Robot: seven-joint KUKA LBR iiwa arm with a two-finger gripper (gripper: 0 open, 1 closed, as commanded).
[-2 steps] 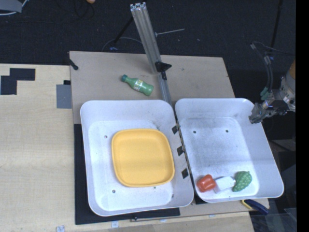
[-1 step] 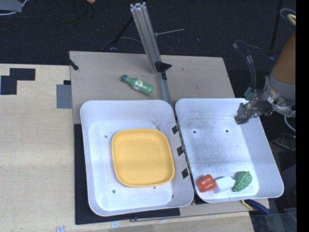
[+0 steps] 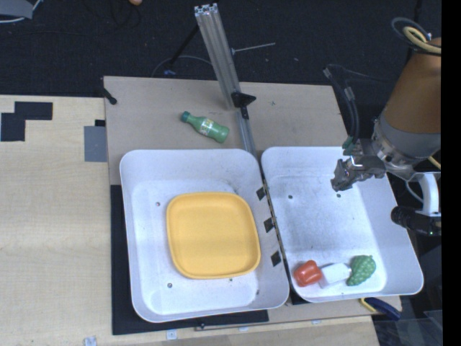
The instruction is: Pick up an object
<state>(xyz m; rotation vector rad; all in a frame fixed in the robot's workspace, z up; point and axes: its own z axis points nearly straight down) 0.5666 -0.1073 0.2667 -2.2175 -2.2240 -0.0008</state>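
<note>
Red object (image 3: 307, 272) far below the raised gripper (image 3: 344, 179).

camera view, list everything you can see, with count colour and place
bins: 2, white, side by side on the bench
plate: 1, yellow, in the left bin
red object: 1, red, right bin's near edge
white object: 1, white, between the red and green ones
green object: 1, green, right bin's near right corner
bottle: 1, green, lying on the bench behind the left bin
metal rail: 1, silver, slanting behind the bins
arm: 1, grey and orange, reaching in from the right
gripper: 1, dark, above the right bin's far part
</note>
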